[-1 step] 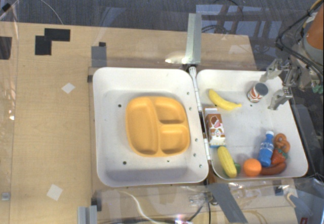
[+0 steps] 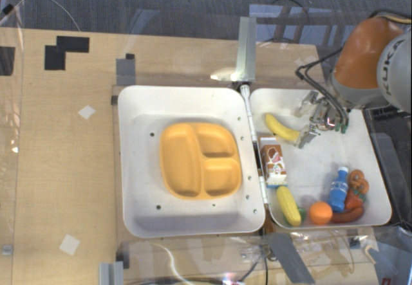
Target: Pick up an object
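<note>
Clutter sits in the right bin (image 2: 376,148), and I take that as the reason the arm (image 2: 367,52) reaches over that side while the left bin (image 2: 138,168) carries a yellow divided tray (image 2: 198,160) by itself. With the banana (image 2: 280,127) as landmark, the end effector (image 2: 311,124) hangs just beside its right end, low over the bin floor. Its fingers (image 2: 306,137) look slightly parted, and nothing visibly sits between them, so I judge it to be carrying nothing. The nearest finger tip seems to touch or nearly touch the fruit; I cannot tell which.

The banana, the likeliest target, lies flat in the upper part of the right bin, slanting down toward the end effector. It is short, curved and plain yellow, with a smooth skin that could slip.

Below the banana stands a small carton (image 2: 273,163) against the dividing wall. Further below lies a corn cob (image 2: 288,205), with an orange (image 2: 320,213) beside it. A blue bottle (image 2: 339,190) and some red pieces (image 2: 354,203) sit well apart from the banana, in the lower right corner.
</note>
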`<move>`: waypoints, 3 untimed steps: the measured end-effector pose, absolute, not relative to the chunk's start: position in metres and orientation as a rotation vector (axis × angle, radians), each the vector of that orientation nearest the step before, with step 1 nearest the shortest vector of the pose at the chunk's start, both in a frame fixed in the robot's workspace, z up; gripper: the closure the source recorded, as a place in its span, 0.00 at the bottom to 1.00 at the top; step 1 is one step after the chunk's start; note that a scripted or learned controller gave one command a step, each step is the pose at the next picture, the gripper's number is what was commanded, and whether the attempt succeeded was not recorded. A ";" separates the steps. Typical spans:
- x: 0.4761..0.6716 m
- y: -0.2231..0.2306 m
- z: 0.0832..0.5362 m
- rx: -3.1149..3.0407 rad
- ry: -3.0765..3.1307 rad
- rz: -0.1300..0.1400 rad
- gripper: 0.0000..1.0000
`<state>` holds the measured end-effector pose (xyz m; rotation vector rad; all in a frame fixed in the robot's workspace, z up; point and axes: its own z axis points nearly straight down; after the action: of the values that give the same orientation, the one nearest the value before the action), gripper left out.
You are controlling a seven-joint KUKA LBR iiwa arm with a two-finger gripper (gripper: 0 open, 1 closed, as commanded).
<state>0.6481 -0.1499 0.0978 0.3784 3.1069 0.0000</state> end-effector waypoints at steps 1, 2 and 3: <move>0.654 -0.104 0.088 0.593 3.074 -0.002 0.00; 0.658 -0.102 0.102 0.579 3.064 0.001 1.00; 0.663 -0.051 0.190 1.183 2.896 0.010 1.00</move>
<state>0.6629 -0.0507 0.1900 1.1829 2.8964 0.0095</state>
